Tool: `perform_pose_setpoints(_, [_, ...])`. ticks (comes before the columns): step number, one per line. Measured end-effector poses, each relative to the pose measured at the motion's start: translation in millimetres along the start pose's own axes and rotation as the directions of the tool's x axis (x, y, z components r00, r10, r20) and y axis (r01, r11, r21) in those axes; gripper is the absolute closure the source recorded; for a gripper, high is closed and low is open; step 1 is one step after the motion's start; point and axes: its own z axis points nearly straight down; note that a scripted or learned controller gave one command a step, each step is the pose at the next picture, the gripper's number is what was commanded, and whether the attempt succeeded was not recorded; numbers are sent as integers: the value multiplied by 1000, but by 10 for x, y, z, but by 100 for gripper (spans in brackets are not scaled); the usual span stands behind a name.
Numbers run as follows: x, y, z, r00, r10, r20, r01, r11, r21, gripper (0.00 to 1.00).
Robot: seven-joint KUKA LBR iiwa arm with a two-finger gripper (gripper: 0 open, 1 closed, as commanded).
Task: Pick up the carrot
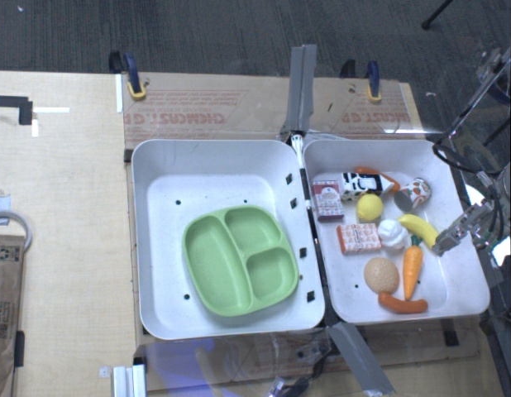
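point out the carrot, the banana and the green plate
carrot (412, 270): camera view, on the middle of its orange body.
banana (418, 226): camera view, on the middle of its yellow curve.
green plate (232, 220): camera view, on the ridge between its compartments.

Orange carrot (412, 271) (green top uppermost) lies in the right bin (470, 300).

The gripper (451, 236) sits blurred at the right bin's (466, 308) far side, and its fingers are too indistinct to tell open from closed. The arm behind it runs out past the picture's right edge. A brown paper bag (6, 296) on the desk (57, 222) is cut off at the left edge. Print on the small boxes (327, 199) is too small to read.
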Motion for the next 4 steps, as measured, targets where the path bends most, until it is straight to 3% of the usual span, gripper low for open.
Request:
perform_pose_setpoints(1, [295, 315, 1040, 969, -246, 17, 246, 969, -4, 100])
perform_pose_setpoints(2, [-535, 578, 246, 966, -257, 1, 257, 966, 0, 100])
perform_pose_setpoints(3, [-533, 577, 249, 966, -258, 0, 258, 966, 0, 0])
perform_pose_setpoints(4, [-564, 260, 996, 887, -460, 28, 460, 888, -2, 0])
